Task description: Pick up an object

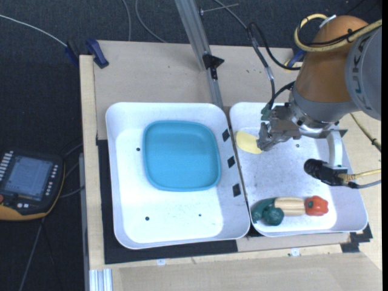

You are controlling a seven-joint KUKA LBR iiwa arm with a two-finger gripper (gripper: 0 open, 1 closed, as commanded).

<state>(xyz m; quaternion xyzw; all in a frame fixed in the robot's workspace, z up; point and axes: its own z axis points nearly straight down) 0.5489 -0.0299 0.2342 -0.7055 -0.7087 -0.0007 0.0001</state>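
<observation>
A: Item one, the gripper (pixel 267 143). Where does it sit?

B: Low over the right bin (pixel 285 174), near that bin's upper left corner. It hangs from the grey arm (pixel 339 59) with the orange band, which reaches in from the right.

A: Fingers spread or pressed together?

B: Cannot tell. The tip is a dark cluster seen from above, and the fingers do not separate out clearly.

A: Item two, the nearest object?

B: A pale yellow piece (pixel 247 142), flat and rounded, lying on the right bin's floor. The gripper's tip is right at its right edge, possibly touching; nothing shows it lifted or pinched.

A: Other contents of the right bin?

B: Along the near wall, left to right: a dark green lump (pixel 267 213), a tan cylinder (pixel 290 206) just beside it, and a red piece (pixel 316 206) at the cylinder's right end. All three lie well apart from the gripper.

A: Left bin (pixel 121 162)?

B: One blue square plate (pixel 180 154), resting flat near the middle.

A: Outside the bench?

B: A handheld pendant (pixel 27 183) with a screen at far left, and loose cables (pixel 73 17) on the dark floor behind.
</observation>
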